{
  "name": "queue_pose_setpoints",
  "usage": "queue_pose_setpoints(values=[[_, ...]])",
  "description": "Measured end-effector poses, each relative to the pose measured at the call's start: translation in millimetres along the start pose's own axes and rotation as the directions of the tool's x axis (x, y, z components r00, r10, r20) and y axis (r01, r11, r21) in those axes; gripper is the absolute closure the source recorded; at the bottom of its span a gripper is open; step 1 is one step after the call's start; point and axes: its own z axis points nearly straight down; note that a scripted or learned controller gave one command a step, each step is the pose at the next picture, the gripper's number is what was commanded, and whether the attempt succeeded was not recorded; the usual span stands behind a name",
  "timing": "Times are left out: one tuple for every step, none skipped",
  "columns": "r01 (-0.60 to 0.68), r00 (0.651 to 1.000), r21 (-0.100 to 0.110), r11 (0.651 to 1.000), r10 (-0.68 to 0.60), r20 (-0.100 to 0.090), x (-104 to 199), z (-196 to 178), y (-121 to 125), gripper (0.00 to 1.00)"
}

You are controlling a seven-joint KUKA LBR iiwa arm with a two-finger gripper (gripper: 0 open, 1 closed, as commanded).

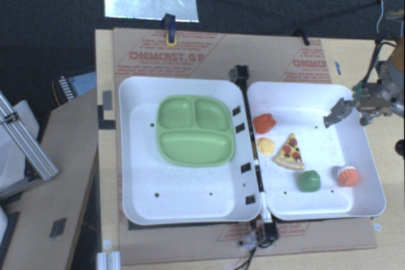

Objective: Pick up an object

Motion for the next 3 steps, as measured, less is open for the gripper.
queue_pose_setpoints(values=[[0.002,1.000,-0.009,1.000,-0.002,0.002,0.2,-4.6,1.7,0.00],[0.000,1.000,-0.005,1.000,0.000,0.001,-3.8,47.0,-7.3,0.00],[0.001,1.000,-0.005,1.000,-0.001,0.000,4.7,96.0,-12.7,0.00]])
